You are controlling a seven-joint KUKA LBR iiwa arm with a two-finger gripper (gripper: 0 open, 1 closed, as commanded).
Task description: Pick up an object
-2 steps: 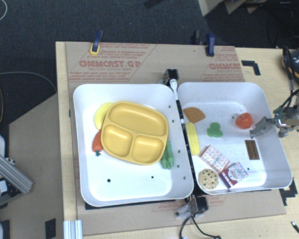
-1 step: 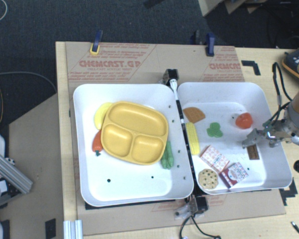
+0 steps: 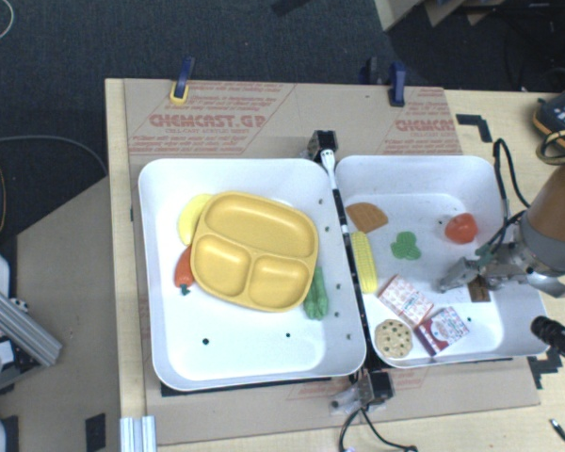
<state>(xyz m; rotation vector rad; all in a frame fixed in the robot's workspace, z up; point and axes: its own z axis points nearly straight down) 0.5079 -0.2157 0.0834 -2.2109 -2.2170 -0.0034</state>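
Observation:
The right bin (image 3: pixel 424 172) holds a red tomato (image 3: pixel 461 227), a green broccoli piece (image 3: pixel 406 246), a brown flat piece (image 3: pixel 366 217), a yellow corn cob (image 3: pixel 364 260), a cookie (image 3: pixel 393 338) and two red-and-white packets (image 3: pixel 405 300) (image 3: pixel 443 329). My gripper (image 3: pixel 476 281) hangs low over the right side of this bin, below the tomato and right of the upper packet. A small brown thing (image 3: pixel 478 294) lies right at its tip. I see nothing lifted.
The left bin (image 3: pixel 160 281) carries a yellow divided plate (image 3: pixel 254 250), with a yellow fruit (image 3: pixel 192 217), a red pepper (image 3: pixel 184 269) and a green item (image 3: pixel 315 297) tucked around its rim. A black cable (image 3: pixel 505 172) runs along the right bin's far right wall.

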